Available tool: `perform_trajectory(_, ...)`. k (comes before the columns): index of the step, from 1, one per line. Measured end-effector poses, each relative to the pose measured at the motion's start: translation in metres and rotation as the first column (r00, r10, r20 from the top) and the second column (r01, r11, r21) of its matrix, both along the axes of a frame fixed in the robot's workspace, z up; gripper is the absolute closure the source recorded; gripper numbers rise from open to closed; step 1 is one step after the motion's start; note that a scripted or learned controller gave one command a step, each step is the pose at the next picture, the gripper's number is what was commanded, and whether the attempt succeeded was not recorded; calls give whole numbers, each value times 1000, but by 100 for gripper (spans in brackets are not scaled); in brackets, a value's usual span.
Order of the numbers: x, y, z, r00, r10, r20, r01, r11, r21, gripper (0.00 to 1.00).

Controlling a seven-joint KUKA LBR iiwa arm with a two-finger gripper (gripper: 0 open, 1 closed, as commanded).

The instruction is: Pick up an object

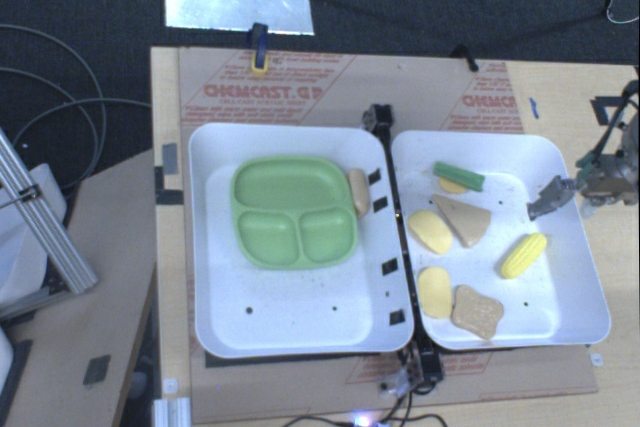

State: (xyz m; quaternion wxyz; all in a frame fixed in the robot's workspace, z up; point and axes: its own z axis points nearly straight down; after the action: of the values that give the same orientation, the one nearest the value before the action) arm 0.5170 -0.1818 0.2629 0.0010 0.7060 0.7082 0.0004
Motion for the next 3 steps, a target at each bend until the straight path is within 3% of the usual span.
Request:
perform_trajectory(1,55,68,-161,1000,-1,14,1,1000,-3,0)
perform_trajectory(2,107,-19,-139,1000,-5,9,5,1000,-6,0)
perform_trajectory(3,-19,-27,-178,1000,-7,-3,7,1000,1,0)
